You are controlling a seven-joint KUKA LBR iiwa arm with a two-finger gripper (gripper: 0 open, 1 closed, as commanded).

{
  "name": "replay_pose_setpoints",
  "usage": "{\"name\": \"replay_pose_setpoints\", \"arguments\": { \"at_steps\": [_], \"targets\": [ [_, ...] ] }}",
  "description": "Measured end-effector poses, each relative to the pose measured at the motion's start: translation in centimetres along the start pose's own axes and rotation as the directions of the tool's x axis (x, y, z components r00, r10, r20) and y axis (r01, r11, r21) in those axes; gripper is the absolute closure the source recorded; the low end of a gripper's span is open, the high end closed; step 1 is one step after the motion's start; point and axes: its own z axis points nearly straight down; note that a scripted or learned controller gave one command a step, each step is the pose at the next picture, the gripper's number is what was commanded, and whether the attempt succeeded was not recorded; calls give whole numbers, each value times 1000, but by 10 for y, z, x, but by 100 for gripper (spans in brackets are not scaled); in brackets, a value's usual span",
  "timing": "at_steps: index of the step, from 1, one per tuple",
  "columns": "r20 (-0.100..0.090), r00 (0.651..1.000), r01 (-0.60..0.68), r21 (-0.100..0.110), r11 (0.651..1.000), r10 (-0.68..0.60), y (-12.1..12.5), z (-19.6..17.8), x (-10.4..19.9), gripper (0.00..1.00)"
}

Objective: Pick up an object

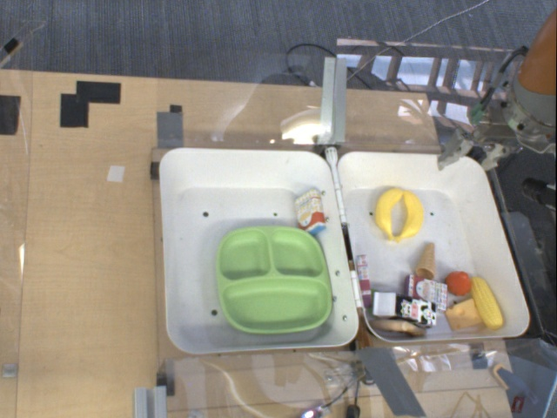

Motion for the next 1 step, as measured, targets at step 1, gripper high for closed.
{"name": "replay_pose_setpoints", "arguments": {
  "at_steps": [1],
  "targets": [
    [2, 999, 49, -5, 999, -49, 17, 135, 15, 0]
  ]
}}
